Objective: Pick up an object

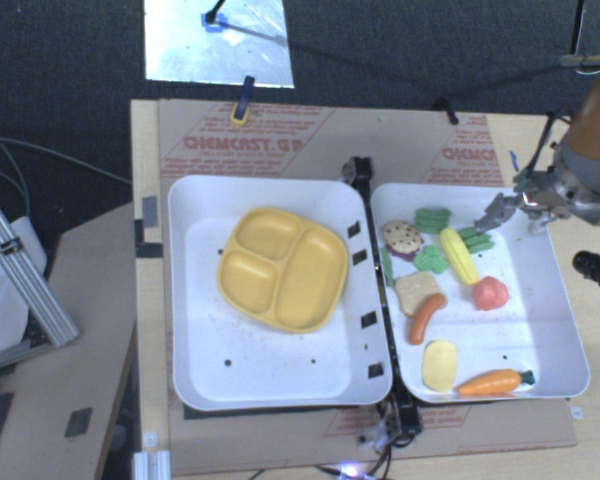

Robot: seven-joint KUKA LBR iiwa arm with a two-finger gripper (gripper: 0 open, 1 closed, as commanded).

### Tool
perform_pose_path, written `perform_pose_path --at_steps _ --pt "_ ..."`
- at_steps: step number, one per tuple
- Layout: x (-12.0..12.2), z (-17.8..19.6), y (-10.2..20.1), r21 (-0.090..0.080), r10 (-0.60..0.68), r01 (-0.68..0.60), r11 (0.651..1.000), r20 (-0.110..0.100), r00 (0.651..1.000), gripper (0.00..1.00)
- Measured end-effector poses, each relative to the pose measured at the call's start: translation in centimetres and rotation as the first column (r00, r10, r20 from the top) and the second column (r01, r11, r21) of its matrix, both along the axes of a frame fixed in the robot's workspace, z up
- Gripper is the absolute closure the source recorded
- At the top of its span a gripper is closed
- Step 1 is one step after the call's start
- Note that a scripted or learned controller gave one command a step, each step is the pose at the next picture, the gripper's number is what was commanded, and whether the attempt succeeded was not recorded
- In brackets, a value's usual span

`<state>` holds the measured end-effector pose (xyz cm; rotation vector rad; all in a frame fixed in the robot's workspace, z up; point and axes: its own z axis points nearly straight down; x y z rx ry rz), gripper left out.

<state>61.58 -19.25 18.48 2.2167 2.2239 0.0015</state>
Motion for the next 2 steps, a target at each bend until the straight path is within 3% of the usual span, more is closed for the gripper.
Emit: perform_pose_path --at_steps 1,2 --pt "2.7 -9.1 3.7 -0.004 0.005 -0.005 1.0 0.004 1.0 0.0" --pt "3.0 -7.2 3.4 -0.007 0.004 -0.004 1.0 0.016 1.0 1.0"
